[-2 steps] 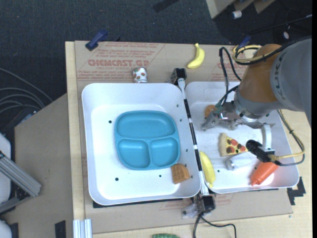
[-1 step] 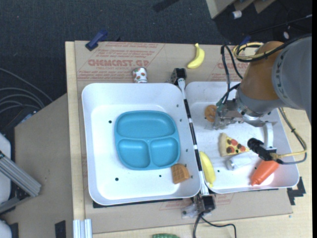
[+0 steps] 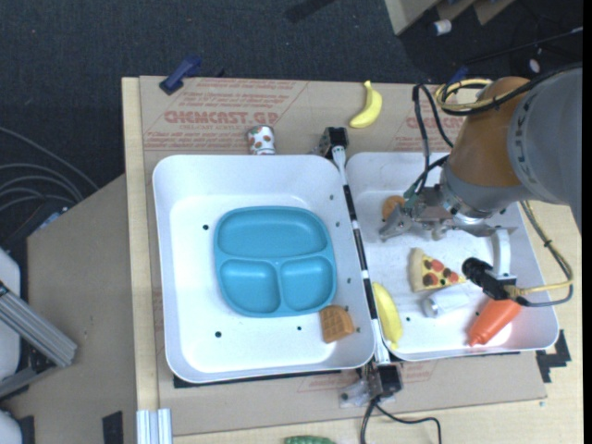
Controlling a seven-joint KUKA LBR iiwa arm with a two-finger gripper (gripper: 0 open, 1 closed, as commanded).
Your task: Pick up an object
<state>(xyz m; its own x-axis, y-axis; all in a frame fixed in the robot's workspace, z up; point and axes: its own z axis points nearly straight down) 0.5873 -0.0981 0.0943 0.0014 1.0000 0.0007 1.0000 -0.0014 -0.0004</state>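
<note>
Two white bins are seen on a bench, the left bin holding a blue divided plate and a waffle piece, while the gripper is lowered into the right bin near a pizza slice, banana and carrot.

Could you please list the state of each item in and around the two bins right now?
Blue divided plate: flat in the left bin.
Cracker: in the left bin, beside the plate.
Pizza slice: flat in the right bin.
Carrot: lying in the right bin.
Banana: along the right bin's left wall.
Second banana: on the bench, outside the bins.
Gripper: low in the right bin.
</note>
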